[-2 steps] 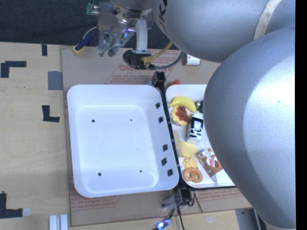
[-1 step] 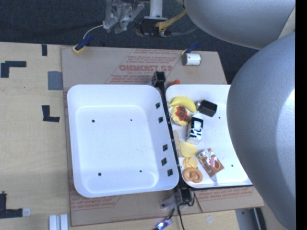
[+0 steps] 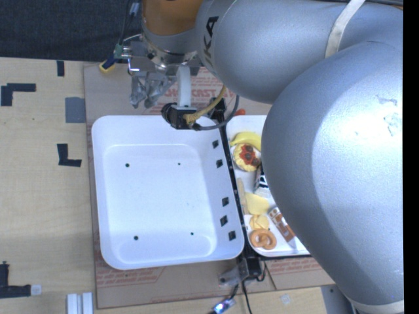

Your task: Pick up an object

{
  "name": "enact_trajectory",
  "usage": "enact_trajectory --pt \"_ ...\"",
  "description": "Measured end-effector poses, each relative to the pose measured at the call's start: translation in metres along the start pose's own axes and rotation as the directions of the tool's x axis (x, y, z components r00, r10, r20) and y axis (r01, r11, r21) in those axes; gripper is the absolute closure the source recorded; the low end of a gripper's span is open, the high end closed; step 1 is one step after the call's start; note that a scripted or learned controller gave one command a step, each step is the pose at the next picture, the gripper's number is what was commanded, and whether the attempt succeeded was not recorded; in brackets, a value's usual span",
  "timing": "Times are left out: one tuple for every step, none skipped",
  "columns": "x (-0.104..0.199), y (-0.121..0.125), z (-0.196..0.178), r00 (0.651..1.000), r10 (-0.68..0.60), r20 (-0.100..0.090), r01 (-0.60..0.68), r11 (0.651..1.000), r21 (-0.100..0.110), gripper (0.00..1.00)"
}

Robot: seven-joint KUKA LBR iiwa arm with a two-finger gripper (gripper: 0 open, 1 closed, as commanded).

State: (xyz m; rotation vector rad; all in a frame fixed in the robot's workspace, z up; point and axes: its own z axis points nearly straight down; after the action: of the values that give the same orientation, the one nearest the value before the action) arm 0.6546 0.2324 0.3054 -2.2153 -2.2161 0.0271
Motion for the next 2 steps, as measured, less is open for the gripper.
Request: enact_trajectory --pt "0.001 0.012 -0.122 1.000 -0.004 -0.010 0.003 1.000 -0.029 1.00" --pt "0.000 0.011 0.033 1.000 -0.001 0.000 0.001 1.000 -0.001 1.00"
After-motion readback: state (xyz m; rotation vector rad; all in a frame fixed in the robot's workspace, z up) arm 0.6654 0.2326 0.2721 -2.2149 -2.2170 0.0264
